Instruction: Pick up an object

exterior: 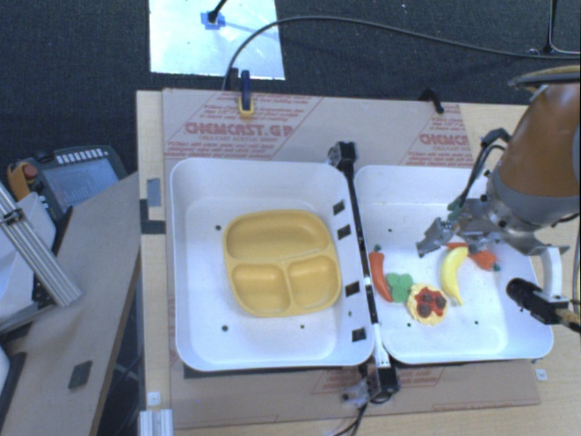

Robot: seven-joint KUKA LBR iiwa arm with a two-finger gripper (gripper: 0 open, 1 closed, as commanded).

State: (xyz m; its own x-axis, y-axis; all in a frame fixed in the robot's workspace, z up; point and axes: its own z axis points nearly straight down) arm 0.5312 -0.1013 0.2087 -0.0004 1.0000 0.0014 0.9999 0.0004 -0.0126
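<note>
The right bin (pixel 508 334) holds several toy foods. A yellow banana (pixel 451 276) lies near the middle, with an orange-red piece (pixel 487 261) just to its right. A red pepper (pixel 377 264), a green leafy piece (pixel 400 284) and a small round pizza (pixel 428 303) lie by the bin's left wall. My gripper (pixel 438 238) hangs low over the right bin, just above and left of the banana's top end. Nothing is seen held in it. The grey and orange arm (pixel 545 153) covers the bin's right side.
The left bin (pixel 195 243) holds a yellow tray (pixel 277 262) with three compartments. A black divider (pixel 356 243) runs between the bins. A black part of the arm (pixel 534 300) sticks out over the right bin's right edge. A cable (pixel 363 25) crosses the floor behind.
</note>
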